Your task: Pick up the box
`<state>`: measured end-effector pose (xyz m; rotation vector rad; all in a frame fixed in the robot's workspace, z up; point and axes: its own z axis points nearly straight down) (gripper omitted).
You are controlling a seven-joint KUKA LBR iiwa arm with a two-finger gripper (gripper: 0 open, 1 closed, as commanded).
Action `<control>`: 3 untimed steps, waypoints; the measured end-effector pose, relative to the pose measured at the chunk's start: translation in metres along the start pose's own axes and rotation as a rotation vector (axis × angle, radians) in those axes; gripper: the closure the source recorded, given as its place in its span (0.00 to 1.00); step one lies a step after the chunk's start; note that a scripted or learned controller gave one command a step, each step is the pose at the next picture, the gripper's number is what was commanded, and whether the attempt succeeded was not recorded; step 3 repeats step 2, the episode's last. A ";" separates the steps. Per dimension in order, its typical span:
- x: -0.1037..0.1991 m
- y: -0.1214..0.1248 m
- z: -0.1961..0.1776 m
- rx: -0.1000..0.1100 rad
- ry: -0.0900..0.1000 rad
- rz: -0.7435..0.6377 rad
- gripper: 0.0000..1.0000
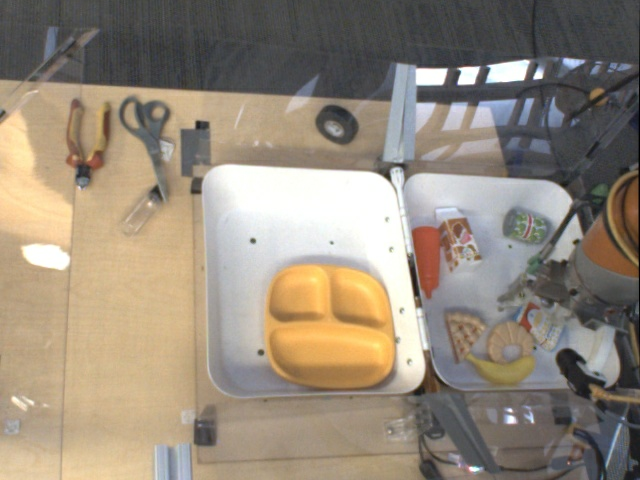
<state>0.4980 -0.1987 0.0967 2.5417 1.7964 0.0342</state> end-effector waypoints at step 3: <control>-0.002 0.000 0.000 0.001 -0.001 0.099 0.00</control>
